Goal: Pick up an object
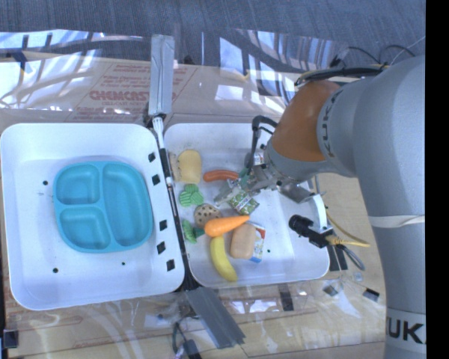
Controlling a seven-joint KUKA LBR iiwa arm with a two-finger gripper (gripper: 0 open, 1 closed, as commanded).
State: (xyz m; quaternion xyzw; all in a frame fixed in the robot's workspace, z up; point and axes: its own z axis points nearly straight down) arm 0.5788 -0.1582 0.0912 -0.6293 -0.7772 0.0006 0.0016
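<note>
**My pincer down among the toy food in the right bin**

The things I could pick up lie in a cluster in the left half of the right bin (pixel 307 264). My pincer (pixel 248 189) is low over the middle of that cluster, right at a small green-patterned packet (pixel 243 201); whether it is apart, together or clamped on anything I cannot tell, for my wrist covers most of it.

Just left of the packet, an orange-red sausage (pixel 221 176) lies crosswise, and beyond it a pale yellow block (pixel 188 165) sits near the bin's left wall. Below those is a green leafy piece (pixel 190 196), and beside it a round speckled brown piece (pixel 203 215). A carrot (pixel 226 225) lies slanted just under the packet, touching a tan bread-like piece (pixel 243 241) that rests on a small white carton (pixel 257 247). A banana (pixel 222 259) curves along the front of the group, next to the bread piece.

My grey arm (pixel 374 148), with its orange band (pixel 303 126), comes in over the bin's right side.

The left bin (pixel 22 275) holds a blue divided tray (pixel 102 206), set flat in its middle. Both bins stand side by side on the table (pixel 97 88), which is covered in clear, shiny sheeting.
</note>
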